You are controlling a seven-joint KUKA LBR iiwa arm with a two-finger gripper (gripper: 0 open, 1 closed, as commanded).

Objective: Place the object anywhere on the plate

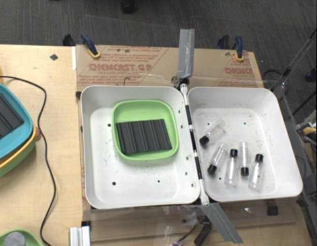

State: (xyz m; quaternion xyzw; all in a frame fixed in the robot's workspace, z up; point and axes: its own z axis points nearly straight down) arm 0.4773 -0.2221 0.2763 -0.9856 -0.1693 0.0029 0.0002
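Gripper state: cannot tell. Clear black-capped vials (231, 165) lie clustered toward the right bin's (281, 117) front edge, and the green plate (122, 111) sits in the left bin (97, 188). Round, slick and crowded, a vial could roll or slip from a pinch.

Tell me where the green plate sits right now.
The green plate lies in the left white bin, toward its far side, with a dark ribbed mat on it. The vials lie in the neighbouring right bin.
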